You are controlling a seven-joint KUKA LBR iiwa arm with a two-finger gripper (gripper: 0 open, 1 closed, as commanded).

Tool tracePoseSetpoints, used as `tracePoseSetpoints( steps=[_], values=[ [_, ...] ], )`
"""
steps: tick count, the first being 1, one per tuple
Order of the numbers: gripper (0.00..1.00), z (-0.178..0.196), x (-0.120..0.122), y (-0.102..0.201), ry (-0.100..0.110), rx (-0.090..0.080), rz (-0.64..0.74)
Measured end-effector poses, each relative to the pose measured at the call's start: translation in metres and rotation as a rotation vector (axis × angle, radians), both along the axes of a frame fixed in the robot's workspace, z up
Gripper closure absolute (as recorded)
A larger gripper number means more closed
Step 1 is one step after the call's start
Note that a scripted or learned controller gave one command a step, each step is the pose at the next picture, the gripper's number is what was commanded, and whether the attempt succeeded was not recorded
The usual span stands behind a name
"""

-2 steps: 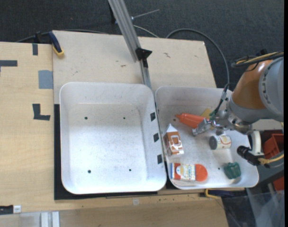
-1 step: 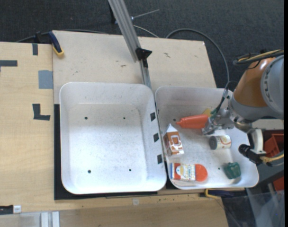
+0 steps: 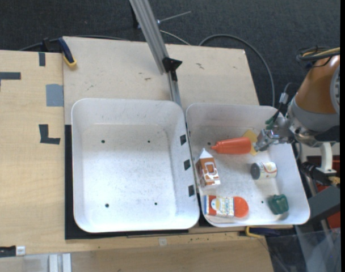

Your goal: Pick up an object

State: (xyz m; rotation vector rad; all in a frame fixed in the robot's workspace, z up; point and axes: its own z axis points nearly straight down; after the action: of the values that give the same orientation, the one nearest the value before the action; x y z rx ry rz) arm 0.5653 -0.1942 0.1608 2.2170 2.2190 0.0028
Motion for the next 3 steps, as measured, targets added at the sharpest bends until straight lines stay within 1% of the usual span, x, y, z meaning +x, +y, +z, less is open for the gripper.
tracePoseSetpoints(
  steps=[1, 2, 3],
  values=[
    [1.0, 0.063, 0.001, -0.004, -0.001, 0.0, 0.0],
    [1.0, 0.125, -0.004, -0.004, -0.001, -0.001, 0.001],
    [1.0, 0.119, 0.003, 0.038, 0.005, 0.003, 0.004]
  ],
)
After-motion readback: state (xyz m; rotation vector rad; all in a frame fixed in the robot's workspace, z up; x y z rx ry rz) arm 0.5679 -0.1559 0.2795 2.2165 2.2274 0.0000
